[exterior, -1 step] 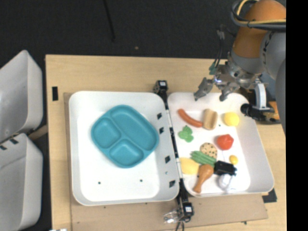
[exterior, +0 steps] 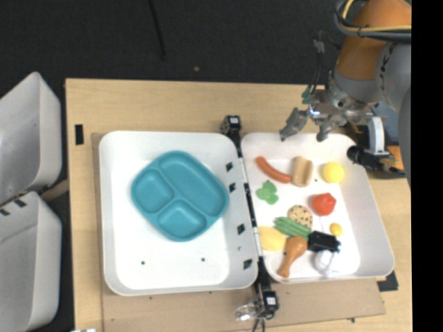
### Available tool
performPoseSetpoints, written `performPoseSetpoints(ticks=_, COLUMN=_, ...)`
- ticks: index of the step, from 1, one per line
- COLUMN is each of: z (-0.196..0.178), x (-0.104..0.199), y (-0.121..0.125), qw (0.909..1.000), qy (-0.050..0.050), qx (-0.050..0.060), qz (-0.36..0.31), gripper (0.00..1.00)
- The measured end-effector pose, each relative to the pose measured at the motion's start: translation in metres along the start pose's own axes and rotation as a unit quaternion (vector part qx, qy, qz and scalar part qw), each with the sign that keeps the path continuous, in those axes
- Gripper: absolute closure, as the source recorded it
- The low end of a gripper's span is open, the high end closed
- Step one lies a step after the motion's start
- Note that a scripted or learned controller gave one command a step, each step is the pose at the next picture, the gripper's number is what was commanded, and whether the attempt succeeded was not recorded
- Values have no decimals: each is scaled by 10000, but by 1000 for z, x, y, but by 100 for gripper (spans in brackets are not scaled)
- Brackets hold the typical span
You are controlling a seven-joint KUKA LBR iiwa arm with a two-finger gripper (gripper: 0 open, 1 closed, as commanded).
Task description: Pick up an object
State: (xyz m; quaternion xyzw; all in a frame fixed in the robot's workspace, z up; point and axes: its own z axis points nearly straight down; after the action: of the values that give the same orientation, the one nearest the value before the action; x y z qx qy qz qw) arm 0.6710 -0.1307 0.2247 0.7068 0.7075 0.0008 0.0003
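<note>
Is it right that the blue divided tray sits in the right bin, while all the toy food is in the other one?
Not quite. The camera view shows the blue divided tray in the left bin; the toy food is in the right bin.

Scanning both bins [exterior: 111, 206], the bench [exterior: 173, 102] and my own arm [exterior: 367, 40] — no text, label or number I can read anywhere.

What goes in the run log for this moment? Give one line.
arm: over right bin's far edge | gripper: open, holding nothing | toy food: lying in right bin | blue tray: in left bin
</note>
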Motion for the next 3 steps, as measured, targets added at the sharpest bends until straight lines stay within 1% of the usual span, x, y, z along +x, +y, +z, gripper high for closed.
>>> performPoseSetpoints(ticks=1, z=62, x=5, y=-2, qw=10000, qy=-8, qx=33, qz=-9, gripper=0)
performPoseSetpoints(ticks=2, z=109, x=-4, y=-6, qw=10000, qy=-13, qx=26, qz=6, gripper=0)
performPoseSetpoints(ticks=3, z=118, x=-5, y=-4, qw=10000, qy=-4, qx=-16, qz=5, gripper=0)
